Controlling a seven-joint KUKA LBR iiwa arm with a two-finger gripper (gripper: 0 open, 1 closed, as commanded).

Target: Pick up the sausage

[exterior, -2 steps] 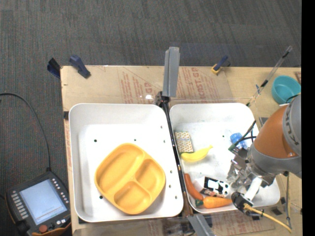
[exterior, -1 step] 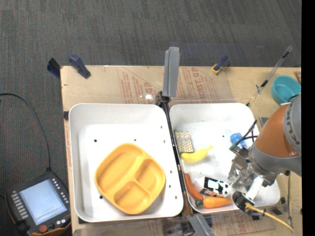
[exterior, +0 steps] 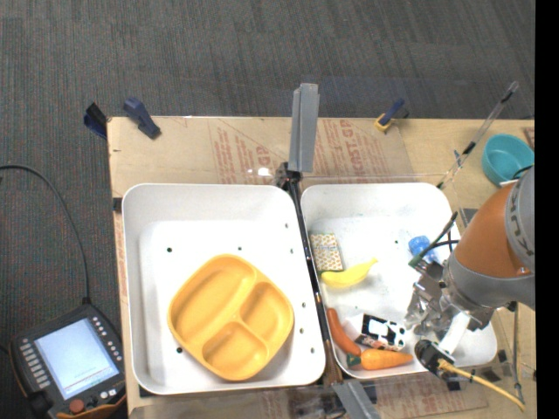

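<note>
We see 2 white bins side by side on the bench. The left bin (exterior: 140, 234) holds a yellow divided plate (exterior: 231, 316) with 3 compartments. The right bin (exterior: 384, 197) holds the rest.

The sausage (exterior: 341, 332), a reddish-brown piece, lies near the front left corner of the right bin, running at a slant close beside the wall that the 2 bins share. Its lower end sits just beside a carrot (exterior: 382, 360), which lies along the front wall. Just above the carrot is a small black and white toy (exterior: 383, 329). Further back we find a banana (exterior: 348, 274) and, touching its upper left end, a patterned sponge (exterior: 327, 251). A small blue thing (exterior: 419, 246) lies toward the right side.

The arm (exterior: 493, 251) reaches in from the right, and the gripper (exterior: 423, 319) hangs low over the right part of that bin, just right of the black and white toy and apart from the sausage. We cannot tell how its fingers stand.
</note>
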